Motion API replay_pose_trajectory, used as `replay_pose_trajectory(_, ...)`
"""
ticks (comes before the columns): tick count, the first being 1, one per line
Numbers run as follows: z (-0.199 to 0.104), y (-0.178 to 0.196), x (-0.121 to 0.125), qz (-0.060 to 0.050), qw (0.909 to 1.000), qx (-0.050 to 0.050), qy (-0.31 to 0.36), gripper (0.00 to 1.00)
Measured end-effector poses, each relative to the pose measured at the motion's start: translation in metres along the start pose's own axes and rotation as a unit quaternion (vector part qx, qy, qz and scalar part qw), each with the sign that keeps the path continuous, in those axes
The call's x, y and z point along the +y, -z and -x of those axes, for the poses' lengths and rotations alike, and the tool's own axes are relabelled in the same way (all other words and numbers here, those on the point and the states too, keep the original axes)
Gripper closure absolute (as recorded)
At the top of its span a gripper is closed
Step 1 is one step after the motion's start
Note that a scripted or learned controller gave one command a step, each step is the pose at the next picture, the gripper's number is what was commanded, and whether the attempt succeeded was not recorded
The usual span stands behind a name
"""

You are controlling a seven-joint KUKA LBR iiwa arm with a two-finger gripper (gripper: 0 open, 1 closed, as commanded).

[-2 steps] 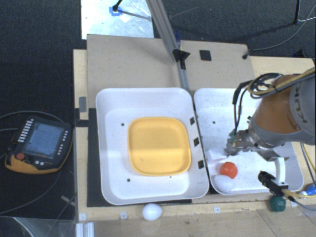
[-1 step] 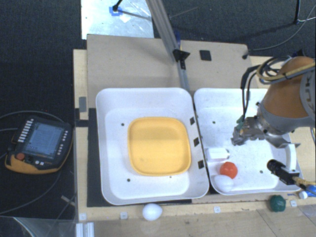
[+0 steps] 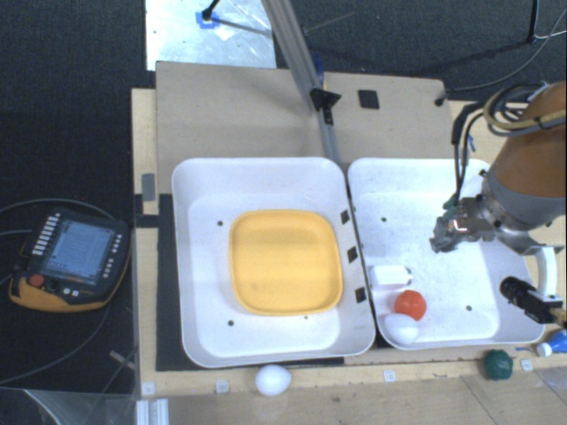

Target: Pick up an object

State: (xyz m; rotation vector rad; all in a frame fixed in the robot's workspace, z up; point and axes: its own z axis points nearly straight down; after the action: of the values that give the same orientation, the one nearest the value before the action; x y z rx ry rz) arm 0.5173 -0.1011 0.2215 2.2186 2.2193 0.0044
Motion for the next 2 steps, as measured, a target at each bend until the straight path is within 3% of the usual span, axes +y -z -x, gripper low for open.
replay_pose_trajectory(1,0.000,0.027,0.001,-0.001,1.0000,0.000,0.000,1.00)
replay_pose_trajectory(2,-0.048,0.018,0.005,-0.002,1.0000,0.001,0.002,1.00)
